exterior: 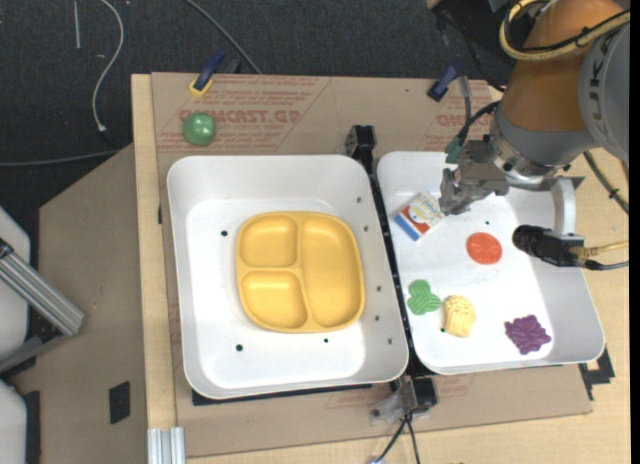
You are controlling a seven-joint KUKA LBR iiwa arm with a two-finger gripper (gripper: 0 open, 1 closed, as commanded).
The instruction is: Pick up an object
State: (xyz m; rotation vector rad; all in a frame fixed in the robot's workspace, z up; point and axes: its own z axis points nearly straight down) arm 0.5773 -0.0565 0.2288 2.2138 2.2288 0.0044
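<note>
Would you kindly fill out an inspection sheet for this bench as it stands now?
Surface: cardboard sheet under left bin and right bin.
Job's things: right bin holds a small box, orange disc, green piece, yellow piece, purple piece.
Clutter: yellow plate in left bin; green ball on cardboard.
Grippers: gripper beside the small box.
Cables: white cable on floor.
Surroundings: dark carpet.

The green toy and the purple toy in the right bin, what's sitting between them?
In the camera view, a yellow toy lies between the green toy and the purple toy, close beside the green one. Bare white bin floor separates it from the purple one.
</note>
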